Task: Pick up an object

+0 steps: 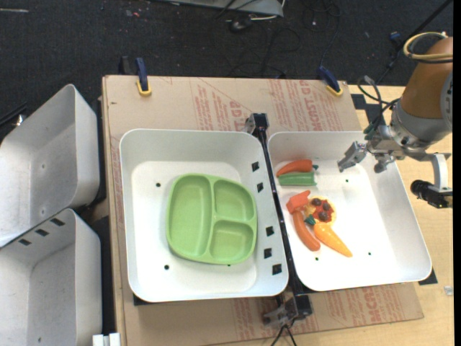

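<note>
Nearest the viewer, a green divided plate [212,220] lies in the left bin [137,193]. To the plate's right, in the neighbouring right bin [403,229], toy vegetables [315,222] lie heaped together mid-bin, probably to give the arm a choice of targets. Farther back from the plate sits a small red and green piece [296,172]. Beyond it, the end effector [367,157] hovers with prongs spread apart, holding nothing.
</note>
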You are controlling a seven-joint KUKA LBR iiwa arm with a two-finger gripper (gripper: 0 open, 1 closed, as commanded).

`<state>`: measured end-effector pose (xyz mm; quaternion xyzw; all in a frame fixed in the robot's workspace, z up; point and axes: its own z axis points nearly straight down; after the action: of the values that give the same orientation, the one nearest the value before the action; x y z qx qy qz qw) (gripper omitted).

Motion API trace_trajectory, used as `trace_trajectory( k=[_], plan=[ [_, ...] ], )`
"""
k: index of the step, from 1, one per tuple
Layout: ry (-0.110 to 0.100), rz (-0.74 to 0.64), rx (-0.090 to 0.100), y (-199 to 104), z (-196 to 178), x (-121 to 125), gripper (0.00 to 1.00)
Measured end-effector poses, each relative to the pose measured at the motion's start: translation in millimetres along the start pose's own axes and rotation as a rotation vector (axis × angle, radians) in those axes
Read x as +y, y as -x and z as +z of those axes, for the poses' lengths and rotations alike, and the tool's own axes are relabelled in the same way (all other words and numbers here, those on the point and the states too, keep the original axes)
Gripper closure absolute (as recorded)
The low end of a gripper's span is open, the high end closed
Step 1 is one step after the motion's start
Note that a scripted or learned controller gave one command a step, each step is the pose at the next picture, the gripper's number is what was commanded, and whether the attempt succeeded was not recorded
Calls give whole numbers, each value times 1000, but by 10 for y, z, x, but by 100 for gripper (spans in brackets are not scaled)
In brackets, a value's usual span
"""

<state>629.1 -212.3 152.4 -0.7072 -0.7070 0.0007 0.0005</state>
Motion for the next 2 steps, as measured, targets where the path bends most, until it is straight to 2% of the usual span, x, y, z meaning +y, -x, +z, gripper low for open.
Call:
trace_trajectory(
  k=[1,2],
  plan=[
    [5,-1,-2,0,-133,10,100],
    [8,-3,-2,1,-765,65,100]
  ],
)
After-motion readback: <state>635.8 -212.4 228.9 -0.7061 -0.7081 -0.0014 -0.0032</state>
